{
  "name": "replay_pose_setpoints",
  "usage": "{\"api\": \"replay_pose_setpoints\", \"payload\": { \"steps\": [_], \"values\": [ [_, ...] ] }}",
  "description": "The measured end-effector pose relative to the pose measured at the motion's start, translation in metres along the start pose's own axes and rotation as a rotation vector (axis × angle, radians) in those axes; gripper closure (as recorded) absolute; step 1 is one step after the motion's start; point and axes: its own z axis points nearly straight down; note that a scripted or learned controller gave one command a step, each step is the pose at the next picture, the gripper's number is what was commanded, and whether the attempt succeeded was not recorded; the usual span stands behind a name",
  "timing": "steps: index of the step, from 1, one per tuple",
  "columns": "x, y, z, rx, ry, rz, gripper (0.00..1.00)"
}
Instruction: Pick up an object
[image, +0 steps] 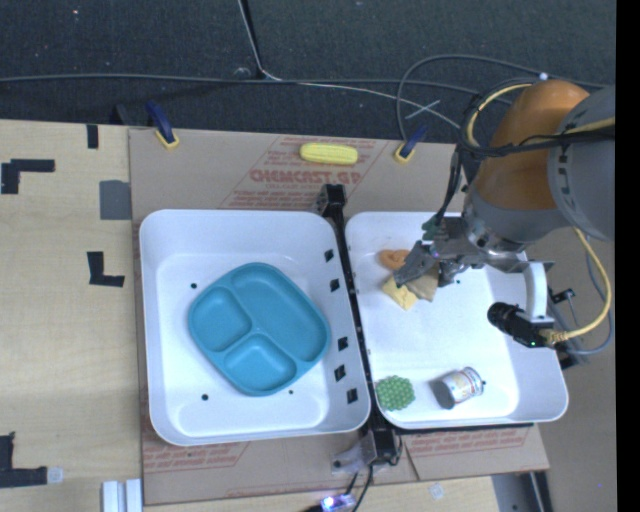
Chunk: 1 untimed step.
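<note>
The gripper (418, 268) hung right over the yellow cheese (402, 294) in the right bin (540, 395). I could not tell its grip.

Even overhead light, soft shadows, slightly grainy and soft picture, white bins (160, 300) brightly lit.

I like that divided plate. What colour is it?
The divided plate is light blue, seen in the camera view.
</note>
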Motion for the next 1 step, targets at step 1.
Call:
{"api": "replay_pose_setpoints", "payload": {
  "steps": [1],
  "values": [
    [0.0494, -0.0123, -0.0082, 0.000, 0.001, -0.001, 1.00]
  ]
}}
